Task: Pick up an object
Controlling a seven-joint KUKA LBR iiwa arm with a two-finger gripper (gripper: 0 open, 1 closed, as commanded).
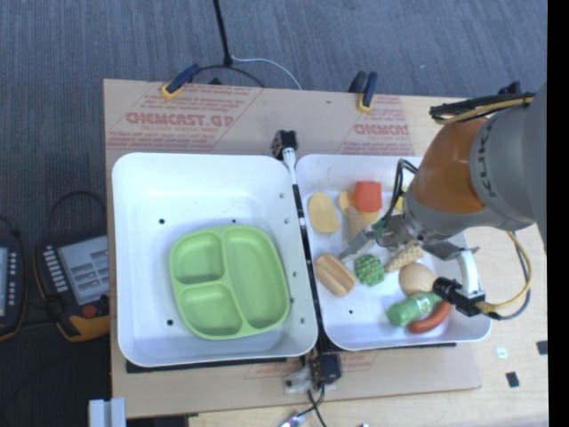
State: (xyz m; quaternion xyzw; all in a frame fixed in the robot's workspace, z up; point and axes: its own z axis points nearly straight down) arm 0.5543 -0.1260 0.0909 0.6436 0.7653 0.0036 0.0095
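The arm was in over the right bin, wrist low among the toy food. The gripper sat near the middle of that bin, just below the red-orange block and just above the green broccoli piece; couldn't tell whether it was released or clenched, the wrist blocked it, and nothing visibly sat in it. Nearest candidates looked like the broccoli and the yellow corn piece beside it, both right under the tool. Also in that bin: a pale yellow oval piece at upper left, a hot-dog bun along the left side, a tan round roll, and a green piece touching a red sausage-like piece near the front wall. The left bin held just the green divided plate, well apart from the action. My read on handling: all of it was likely light hollow plastic, stiff, smooth and a bit slippery, not fragile. Rounded ones would tend to squirt out of a two-finger pinch, so grab across the narrow width at mid-body. The broccoli looked bumpy, probably the best bite. Clutter was tight around it, so neighbours would likely get nudged.
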